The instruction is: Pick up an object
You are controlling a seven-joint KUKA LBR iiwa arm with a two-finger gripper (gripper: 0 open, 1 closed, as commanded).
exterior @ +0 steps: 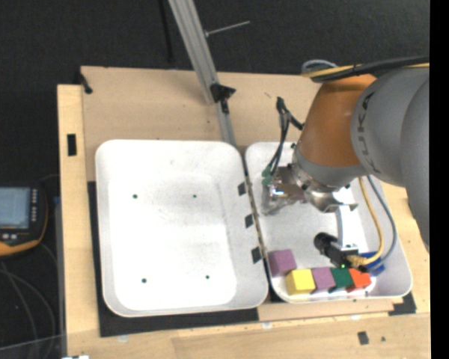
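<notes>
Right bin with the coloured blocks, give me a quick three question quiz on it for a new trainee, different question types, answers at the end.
1. True or false: the yellow block lies in the right bin.
2. Which block lies nearest the divider between the bins? A) orange block B) purple block C) green block
3. Fill in: the blocks cluster along the right bin's ____ edge in the camera view.

Key: 1 true; 2 B; 3 bottom. The gripper sits above them, near the divider.
</notes>
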